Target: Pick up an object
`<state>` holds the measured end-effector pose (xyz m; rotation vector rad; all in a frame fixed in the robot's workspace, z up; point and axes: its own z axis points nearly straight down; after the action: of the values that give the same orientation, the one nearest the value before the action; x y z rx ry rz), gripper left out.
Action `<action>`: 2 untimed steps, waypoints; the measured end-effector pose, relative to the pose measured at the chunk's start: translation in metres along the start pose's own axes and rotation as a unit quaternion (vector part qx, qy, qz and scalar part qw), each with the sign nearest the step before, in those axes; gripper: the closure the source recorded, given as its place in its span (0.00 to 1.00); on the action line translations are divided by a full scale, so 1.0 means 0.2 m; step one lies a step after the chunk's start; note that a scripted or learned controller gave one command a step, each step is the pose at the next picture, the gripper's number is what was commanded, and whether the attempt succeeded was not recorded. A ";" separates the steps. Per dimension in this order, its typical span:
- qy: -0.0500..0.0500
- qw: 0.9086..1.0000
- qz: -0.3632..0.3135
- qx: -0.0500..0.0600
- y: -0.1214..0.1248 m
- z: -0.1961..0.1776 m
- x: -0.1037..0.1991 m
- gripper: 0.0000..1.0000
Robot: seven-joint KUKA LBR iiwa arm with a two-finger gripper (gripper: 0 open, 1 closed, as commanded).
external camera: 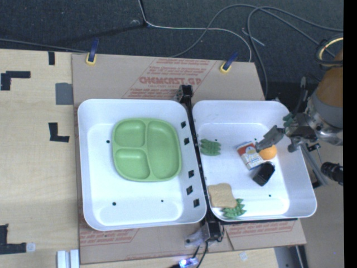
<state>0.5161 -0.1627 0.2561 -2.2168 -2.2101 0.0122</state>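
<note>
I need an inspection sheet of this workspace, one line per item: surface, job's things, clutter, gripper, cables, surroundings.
Surface: two white bins, left bin and right bin, on a cardboard sheet.
Job's things: right bin holds an orange ball, a red and white packet, a black block, a tan sponge, two green leafy pieces.
Clutter: green divided plate in the left bin.
Gripper: gripper over the right bin beside the orange ball; finger state unclear.
Cables: loose cables on the dark floor behind.
Surroundings: wooden bench, two clamps.
</note>
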 end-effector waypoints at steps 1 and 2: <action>-0.001 1.000 -0.002 -0.006 0.01 -0.03 0.00 0.00; -0.001 1.000 -0.001 -0.004 -0.04 0.25 0.01 0.00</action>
<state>0.5083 -0.1603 0.2054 -2.2184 -2.2178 0.0053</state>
